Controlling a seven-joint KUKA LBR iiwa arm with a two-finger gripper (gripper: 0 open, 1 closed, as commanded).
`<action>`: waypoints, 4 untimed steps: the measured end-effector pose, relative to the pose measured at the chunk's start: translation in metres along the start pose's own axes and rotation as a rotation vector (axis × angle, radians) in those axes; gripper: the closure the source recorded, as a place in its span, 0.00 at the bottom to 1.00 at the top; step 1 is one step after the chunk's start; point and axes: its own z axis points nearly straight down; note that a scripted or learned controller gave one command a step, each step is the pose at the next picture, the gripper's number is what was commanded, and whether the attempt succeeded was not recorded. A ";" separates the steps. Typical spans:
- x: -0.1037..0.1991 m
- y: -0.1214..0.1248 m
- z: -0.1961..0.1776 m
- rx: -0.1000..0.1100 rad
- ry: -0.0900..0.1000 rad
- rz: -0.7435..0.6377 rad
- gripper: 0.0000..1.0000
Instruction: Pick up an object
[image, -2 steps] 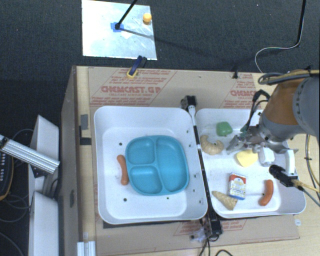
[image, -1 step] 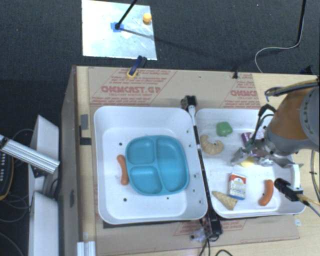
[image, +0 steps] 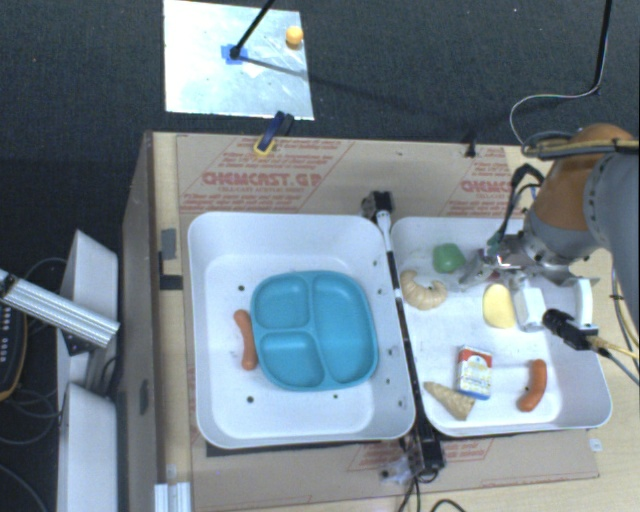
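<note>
My gripper (image: 507, 268) is low over the back of the right bin (image: 590, 405), reaching in from the right under the orange band of the arm. A yellow lemon-like object (image: 497, 306) lies just in front of it, close to or touching the gripper's body. A green object (image: 447, 257) sits to its left, with a tan croissant shape (image: 425, 292) beside that. Nearer the front lie a red and white box (image: 474, 372), a tan wedge (image: 450, 399) and an orange sausage (image: 534, 385). Nothing shows held in the gripper.
The left bin (image: 215, 400) holds a blue divided plate (image: 313, 328) and another orange sausage (image: 245, 340) to the plate's left. A black divider (image: 397, 300) runs between the bins. Cables (image: 590, 345) trail off the arm at the right bin's edge.
</note>
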 end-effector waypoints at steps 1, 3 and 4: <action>-0.018 0.005 0.000 0.000 -0.001 0.001 0.00; -0.026 0.025 -0.011 0.008 0.007 -0.004 1.00; -0.026 0.026 -0.012 0.007 0.005 -0.004 0.00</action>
